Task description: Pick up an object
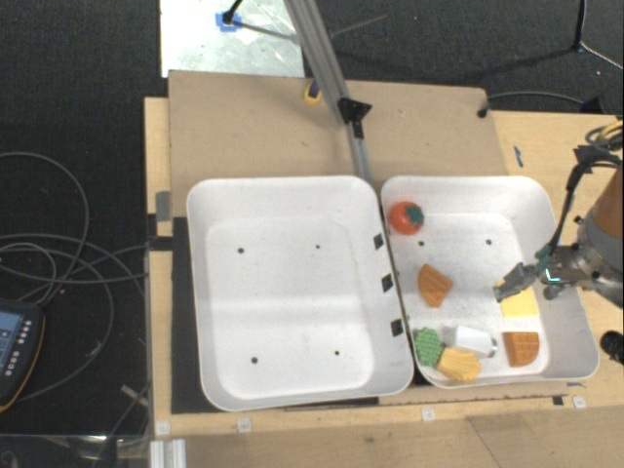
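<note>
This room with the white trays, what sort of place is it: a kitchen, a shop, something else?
Probably a robotics lab. A robot arm reaches over two white bins on a plain bench, small toy-like items lie in the right bin, and loose cables trail across the dark floor.

The floor (78, 57) is covered in dark, speckled carpet. Black cables (58, 252) loop loosely across it on the left, and beside them at the left edge lies a dark handheld control pad (18, 337) with an orange rim. More thin cables (546, 57) trail across the carpet at the upper right. At the top sits a pale, shiny rectangular sheet (210, 37) with a small blue mark (230, 20) on it. A grey metal pole (317, 42) slants down across that sheet toward the pale wooden tabletop (161, 213), on which a brown board (263, 125) lies. Lighting is even and soft, without hard shadows.
</note>
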`<move>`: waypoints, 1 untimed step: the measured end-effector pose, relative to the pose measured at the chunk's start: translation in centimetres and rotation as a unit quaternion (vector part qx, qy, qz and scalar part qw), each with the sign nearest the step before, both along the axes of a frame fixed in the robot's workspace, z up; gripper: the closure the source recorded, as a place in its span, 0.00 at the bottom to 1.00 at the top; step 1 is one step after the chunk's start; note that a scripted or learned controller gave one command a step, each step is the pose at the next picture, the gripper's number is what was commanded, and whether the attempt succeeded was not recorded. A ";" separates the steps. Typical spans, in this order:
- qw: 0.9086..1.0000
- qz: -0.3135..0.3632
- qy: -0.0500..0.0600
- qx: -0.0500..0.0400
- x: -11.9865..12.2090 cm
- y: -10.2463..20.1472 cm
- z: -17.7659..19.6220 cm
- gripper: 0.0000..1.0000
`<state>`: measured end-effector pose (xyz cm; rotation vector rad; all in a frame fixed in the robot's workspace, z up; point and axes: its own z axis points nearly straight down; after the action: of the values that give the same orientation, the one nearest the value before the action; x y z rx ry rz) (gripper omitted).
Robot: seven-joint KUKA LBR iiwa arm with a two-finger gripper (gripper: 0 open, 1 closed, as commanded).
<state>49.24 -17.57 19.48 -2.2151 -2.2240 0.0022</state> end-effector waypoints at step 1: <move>1.000 -0.001 -0.002 0.000 0.1 0.0 0.2 0.00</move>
<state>49.35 -17.54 19.65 -2.2186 -2.2249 -0.0017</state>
